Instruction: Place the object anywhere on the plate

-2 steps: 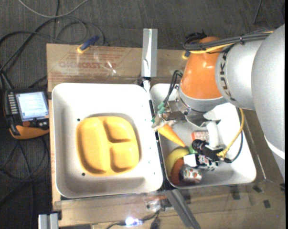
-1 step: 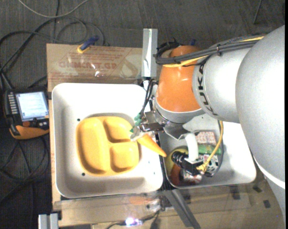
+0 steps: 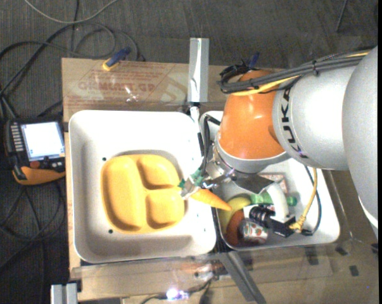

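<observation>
A yellow divided plate lies in the left bin. A toy carrot, orange with a green leafy top, hangs over the rim between the two bins, just past the plate's right edge. My gripper sits at the carrot's leafy end, and its fingers look shut on the carrot. The orange wrist band and grey arm cover much of the right bin.
The right bin holds several small items under the arm: a yellow-green fruit, a red and white object, and a white and green bottle. A handheld screen unit lies left of the bench.
</observation>
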`<control>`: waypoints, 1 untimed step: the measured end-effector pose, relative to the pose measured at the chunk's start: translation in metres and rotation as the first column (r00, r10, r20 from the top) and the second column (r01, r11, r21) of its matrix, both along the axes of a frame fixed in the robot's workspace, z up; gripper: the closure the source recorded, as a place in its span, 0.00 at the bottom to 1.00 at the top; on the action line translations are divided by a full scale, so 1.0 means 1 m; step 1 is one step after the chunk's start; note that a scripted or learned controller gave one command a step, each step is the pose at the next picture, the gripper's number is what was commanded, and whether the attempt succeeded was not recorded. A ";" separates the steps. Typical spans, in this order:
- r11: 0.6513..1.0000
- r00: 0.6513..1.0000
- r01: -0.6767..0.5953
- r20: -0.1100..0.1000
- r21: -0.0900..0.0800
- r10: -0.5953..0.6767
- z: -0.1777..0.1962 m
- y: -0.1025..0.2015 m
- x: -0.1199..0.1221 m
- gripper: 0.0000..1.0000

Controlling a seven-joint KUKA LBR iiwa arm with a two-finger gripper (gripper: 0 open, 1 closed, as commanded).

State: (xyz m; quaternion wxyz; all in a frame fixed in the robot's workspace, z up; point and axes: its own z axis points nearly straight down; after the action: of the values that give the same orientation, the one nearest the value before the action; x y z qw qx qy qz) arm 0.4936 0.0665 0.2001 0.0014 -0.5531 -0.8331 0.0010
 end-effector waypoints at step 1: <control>0.999 0.999 0.042 -0.001 0.000 -0.042 -0.021 0.057 0.022 1.00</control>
State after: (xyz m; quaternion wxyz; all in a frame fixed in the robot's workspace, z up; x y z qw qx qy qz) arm 0.5153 0.1233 0.1795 0.0019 -0.5703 -0.8214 0.0011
